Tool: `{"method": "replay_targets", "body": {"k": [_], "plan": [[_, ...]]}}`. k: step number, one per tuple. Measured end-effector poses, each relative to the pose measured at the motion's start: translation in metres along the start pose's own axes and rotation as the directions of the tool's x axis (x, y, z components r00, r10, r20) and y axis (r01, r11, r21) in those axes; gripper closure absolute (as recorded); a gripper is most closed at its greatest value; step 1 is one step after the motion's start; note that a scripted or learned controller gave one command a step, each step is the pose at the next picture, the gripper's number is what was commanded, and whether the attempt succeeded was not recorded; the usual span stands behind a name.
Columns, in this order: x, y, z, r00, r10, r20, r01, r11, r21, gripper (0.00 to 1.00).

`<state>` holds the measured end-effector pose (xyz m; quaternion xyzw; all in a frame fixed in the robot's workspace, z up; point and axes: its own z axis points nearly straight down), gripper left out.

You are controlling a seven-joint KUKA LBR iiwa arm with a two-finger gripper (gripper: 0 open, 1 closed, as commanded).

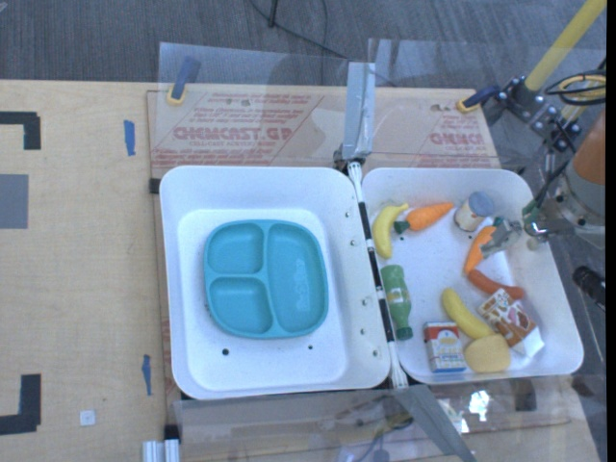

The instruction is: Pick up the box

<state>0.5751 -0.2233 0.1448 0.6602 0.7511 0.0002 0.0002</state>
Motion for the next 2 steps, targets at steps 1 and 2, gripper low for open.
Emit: {"method": "replay_targets", "body": {"k": [1, 2], "plan": [[0.0, 0.09, 0.053, 0.999, 0.05, -0.014, -0.05, 0.999, -0.001, 0.0], [0.002, 0.092, 0.041, 0.999, 0.045, -0.01, -0.046, 0.999, -0.004, 1.0]]}}
